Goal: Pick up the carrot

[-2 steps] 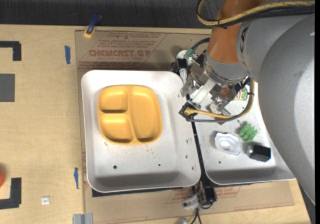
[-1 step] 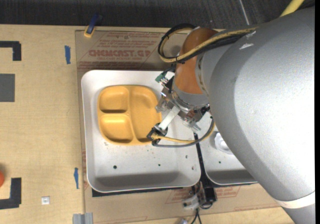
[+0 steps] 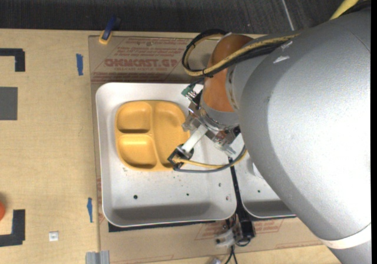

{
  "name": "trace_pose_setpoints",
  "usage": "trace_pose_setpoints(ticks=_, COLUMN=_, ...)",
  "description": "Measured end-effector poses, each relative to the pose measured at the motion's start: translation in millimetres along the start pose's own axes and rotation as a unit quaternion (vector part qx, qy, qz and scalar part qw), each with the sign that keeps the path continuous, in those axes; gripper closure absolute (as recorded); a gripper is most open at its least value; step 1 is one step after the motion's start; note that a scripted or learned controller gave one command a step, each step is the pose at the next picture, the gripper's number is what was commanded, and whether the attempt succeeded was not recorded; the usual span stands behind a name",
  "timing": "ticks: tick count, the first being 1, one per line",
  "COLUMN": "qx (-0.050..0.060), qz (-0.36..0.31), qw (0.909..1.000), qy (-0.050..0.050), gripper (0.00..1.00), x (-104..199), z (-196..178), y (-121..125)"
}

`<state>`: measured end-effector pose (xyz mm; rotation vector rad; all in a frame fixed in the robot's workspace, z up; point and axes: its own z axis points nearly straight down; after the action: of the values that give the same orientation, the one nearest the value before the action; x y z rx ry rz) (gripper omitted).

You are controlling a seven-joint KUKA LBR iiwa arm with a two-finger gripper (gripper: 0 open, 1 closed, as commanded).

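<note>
I am hanging my gripper (image 3: 199,126) over the left bin (image 3: 106,157), above the right edge of the yellow divided plate (image 3: 138,133) lying near that bin's far left corner. My arm (image 3: 306,139) is covering the right bin (image 3: 265,207). Whether the gripper is open or closed, and where the carrot is lying, I cannot tell.
</note>
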<state>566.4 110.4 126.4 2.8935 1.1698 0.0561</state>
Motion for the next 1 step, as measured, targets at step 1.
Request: trace_pose_setpoints(ticks=1, qx=-0.003, qz=0.027, qw=0.9996, qy=0.002, gripper=0.00, x=0.6, z=-0.5, y=1.5)
